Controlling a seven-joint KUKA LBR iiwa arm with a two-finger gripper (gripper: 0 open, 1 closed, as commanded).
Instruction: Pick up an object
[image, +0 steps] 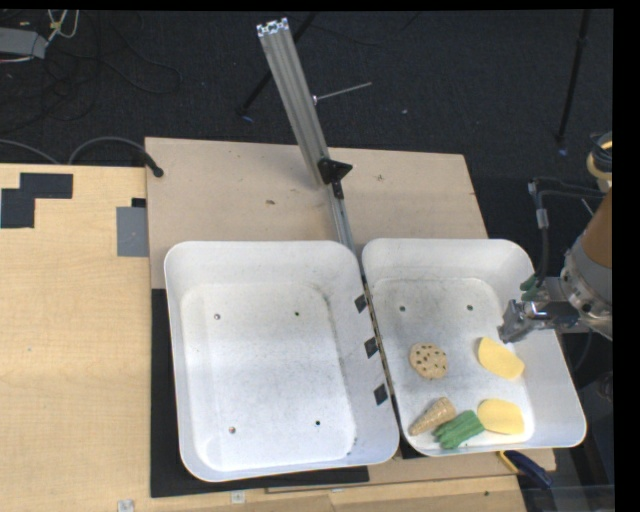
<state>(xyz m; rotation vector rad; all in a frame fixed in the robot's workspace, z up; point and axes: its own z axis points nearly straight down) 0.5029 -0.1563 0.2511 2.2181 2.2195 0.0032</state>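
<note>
Two white bins share the bench. Right bin (450, 258) holds a cookie (429, 360) with yellow pieces (499, 358) at three o'clock; gripper (520, 320), spread unclear, hovers nearby.

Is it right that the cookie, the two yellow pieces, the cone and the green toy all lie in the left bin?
Not quite: the camera view shows them in the right bin, not the left. The cookie, two yellow pieces, cone and green toy all lie there.
</note>
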